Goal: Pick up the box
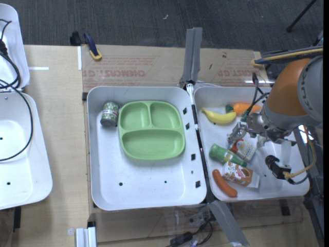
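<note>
A small white box [246,150] with red and blue print lies tilted in the middle of the right bin [295,187]. My gripper [238,135] hangs low over the box's upper left corner, at or just above it; the grey arm with its orange band [288,94] comes in from the right. A second printed pack [238,175], orange and white, lies nearer the front of that bin. Whether the gripper touches the box cannot be told from this angle.
Around the box lie a banana [218,116], an orange carrot-like piece [241,107], a green bottle [226,155] and a red sausage [224,183]. The left bin [103,184] holds a green divided plate [151,129] and a small can [109,113].
</note>
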`<state>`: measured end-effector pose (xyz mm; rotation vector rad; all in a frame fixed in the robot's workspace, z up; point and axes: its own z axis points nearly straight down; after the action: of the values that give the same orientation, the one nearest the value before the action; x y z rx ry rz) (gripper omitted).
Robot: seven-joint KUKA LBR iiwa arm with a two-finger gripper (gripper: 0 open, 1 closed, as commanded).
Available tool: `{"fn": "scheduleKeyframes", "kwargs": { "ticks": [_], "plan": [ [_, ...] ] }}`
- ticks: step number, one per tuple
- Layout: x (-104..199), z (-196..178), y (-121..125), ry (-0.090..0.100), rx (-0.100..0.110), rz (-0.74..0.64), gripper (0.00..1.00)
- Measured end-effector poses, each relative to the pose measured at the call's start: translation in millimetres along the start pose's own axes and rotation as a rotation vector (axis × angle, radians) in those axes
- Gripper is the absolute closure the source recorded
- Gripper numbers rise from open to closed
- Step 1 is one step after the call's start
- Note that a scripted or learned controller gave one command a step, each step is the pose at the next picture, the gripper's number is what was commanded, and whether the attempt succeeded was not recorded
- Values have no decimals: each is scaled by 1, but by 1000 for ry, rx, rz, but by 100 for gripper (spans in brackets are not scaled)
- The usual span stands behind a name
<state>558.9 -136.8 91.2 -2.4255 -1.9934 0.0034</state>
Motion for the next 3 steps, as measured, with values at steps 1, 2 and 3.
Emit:
{"fn": "scheduleKeyframes", "kwargs": {
  "ticks": [1, 2, 3],
  "plan": [
    [-1, -9, 0, 0, 1, 5, 100],
    [-1, -9, 0, 0, 0, 5, 0],
    [-69, -3, -21, 1, 0, -76, 0]
  ]
}}
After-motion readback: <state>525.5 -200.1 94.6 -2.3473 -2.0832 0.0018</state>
